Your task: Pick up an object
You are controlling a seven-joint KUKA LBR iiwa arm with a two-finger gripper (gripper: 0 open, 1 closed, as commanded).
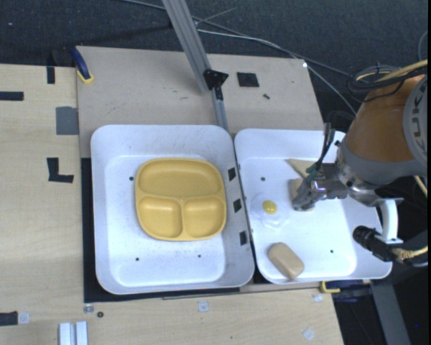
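The right bin [330,261] holds a small yellow round piece [270,208] near its left side and a tan bread-like block [285,259] near its front edge. A flat tan piece [299,167] lies toward the back of the bin, partly hidden by the arm. My gripper [302,198] hangs low over the middle of the right bin, just right of the yellow piece and apart from it. Nothing shows between its fingers.
The left bin [115,264] holds a yellow divided plate [180,197]. A metal pole [190,38] slants over the bench behind the bins. The arm's orange and grey body [388,131] covers the right bin's far right corner. Black cables lie behind the bench.
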